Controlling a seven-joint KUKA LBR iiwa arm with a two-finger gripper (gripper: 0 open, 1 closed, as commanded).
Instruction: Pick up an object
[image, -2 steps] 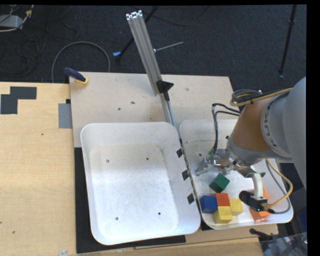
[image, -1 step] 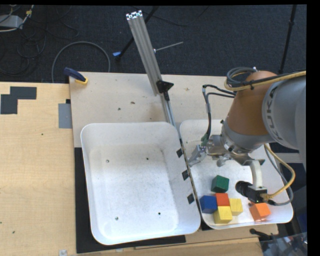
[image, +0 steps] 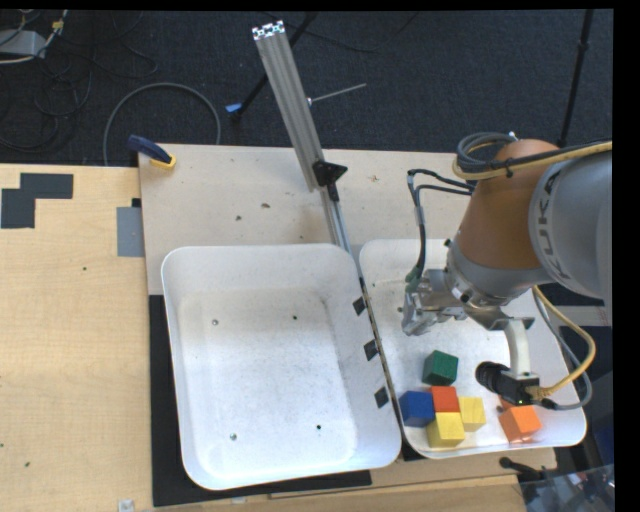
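Pincer above right bin, finger state unclear, green block just below it, apart

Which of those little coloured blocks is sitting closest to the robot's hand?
The green block. It lies apart from the others, just below the hand, while the blue, red, yellow and orange blocks sit farther toward the bin's near edge.

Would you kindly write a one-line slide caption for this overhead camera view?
KUKA arm's gripper hovers in the right bin above the green, blue, red, yellow and orange blocks.
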